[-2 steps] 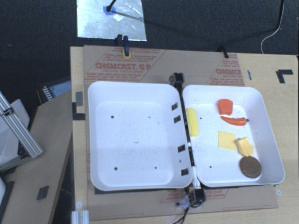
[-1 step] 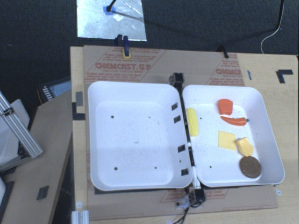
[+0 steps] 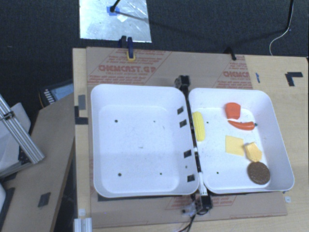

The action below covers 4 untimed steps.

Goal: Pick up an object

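**Six toy foods in the right bin**

Two shallow white bins sit side by side on a brown board printed "CHEMCAST GP" (image 3: 128, 67), which covers the surface (image 3: 58, 129). The left bin (image 3: 99, 129) and the right bin (image 3: 279, 134) meet along their inner rims, where small black clips (image 3: 183, 123) run down the seam.

All the objects to pick lie in the right bin:

- A yellow corn cob (image 3: 198, 125) lies lengthwise just beside the inner wall, near the seam.
- An orange-red chunk (image 3: 232, 110) rests towards the far side of the bin.
- A red chili pepper (image 3: 241, 125) lies crosswise just below the chunk, close to it though contact is hard to judge.
- A flat pale-yellow cheese slice (image 3: 234, 145) lies near the middle of the bin.
- A smaller yellow block (image 3: 253, 152) touches or overlaps the right edge of the cheese slice.
- A round brown disc (image 3: 259, 172), like a cookie or patty, sits nearest the front corner, just below the yellow block.

The corn cob lies well apart from the other five, which cluster in the right half of the bin.

How the jaws stand cannot be told.

Beyond the board, a blue-and-yellow clamp (image 3: 129, 48) grips its far edge. A shiny foil sheet (image 3: 116, 18) lies on the dark floor.
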### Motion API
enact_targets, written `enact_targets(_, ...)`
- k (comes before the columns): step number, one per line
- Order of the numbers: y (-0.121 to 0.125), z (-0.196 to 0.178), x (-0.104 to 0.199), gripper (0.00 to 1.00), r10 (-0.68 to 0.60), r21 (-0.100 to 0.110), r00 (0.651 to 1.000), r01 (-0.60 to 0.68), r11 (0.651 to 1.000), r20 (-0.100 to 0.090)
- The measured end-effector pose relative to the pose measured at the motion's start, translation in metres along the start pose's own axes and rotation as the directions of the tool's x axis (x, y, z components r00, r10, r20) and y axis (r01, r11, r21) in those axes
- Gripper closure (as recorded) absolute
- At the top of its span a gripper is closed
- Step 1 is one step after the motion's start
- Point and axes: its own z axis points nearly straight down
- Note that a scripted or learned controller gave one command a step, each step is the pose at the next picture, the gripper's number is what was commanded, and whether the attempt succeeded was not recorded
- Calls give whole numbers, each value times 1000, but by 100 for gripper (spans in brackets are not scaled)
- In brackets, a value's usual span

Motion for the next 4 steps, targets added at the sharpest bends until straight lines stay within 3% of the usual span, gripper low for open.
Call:
enact_targets(1, 0, -12, 1, 100, -5, -5, 1000, 5, 1000, 2)
enact_targets(2, 0, -12, 0, 0, -6, -4, 1000, 6, 1000, 2)
enact_targets(3, 1, -24, 1, 100, -10, -8, 1000, 10, 1000, 5)
enact_targets(4, 1, -23, 1, 0, -11, -7, 1000, 11, 1000, 4)
